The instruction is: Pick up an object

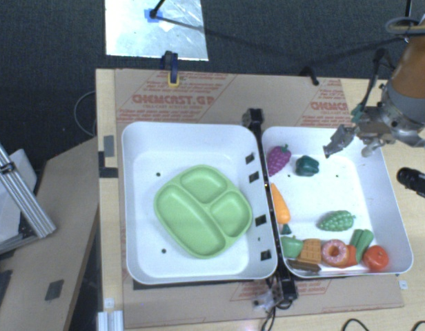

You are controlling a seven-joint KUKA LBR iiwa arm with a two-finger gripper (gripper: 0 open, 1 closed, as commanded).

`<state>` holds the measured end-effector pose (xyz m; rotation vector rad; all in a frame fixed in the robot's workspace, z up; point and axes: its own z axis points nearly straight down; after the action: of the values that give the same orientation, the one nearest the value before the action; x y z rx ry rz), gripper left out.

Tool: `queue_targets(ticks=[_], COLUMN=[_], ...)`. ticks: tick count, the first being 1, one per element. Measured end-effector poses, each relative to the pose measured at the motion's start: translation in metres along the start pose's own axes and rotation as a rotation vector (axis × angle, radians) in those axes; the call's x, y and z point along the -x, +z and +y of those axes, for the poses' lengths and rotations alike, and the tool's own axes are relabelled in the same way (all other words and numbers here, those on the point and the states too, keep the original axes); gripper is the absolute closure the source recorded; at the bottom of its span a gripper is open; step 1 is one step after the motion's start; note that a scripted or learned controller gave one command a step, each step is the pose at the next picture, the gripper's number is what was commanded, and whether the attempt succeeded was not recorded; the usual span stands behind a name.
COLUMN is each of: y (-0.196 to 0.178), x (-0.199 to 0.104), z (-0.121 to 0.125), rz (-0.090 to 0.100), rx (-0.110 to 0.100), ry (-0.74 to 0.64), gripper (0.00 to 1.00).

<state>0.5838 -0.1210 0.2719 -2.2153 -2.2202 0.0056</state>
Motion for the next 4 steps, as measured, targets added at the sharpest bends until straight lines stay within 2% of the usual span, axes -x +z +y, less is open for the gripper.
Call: queue_targets(ticks=[1,3,4], y=[-0.004,0.085,0.147], x=[0.000,-0.007,-0.012], z=[0.002,-0.006,-0.006], rz=[-0.001,0.000,0.001], rx=[0.008,0.003,0.001], ry=[-0.001,0.001,0.001], gripper=[0.00,0.00,0.00])
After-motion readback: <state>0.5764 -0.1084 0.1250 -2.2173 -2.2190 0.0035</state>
